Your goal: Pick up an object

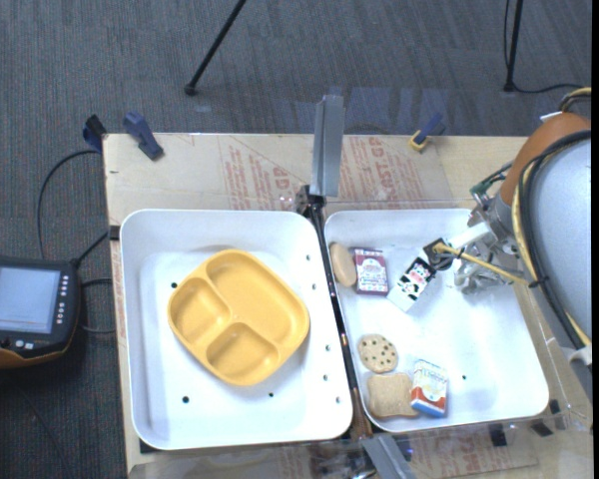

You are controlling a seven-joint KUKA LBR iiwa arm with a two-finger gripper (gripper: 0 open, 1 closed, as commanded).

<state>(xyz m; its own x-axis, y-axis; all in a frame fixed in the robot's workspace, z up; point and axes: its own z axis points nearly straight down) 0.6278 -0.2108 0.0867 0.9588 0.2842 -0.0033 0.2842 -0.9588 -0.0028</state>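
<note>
The gripper is seen near the milk carton; its finger state cannot be told. The tilted carton could be knocked aside against the card box.

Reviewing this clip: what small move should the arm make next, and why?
Probably shift the end effector slightly left and down over the cow-patterned carton. It hangs at the carton's right end, above the right bin, with nothing visibly grasped, and that carton is the nearest object.
</note>
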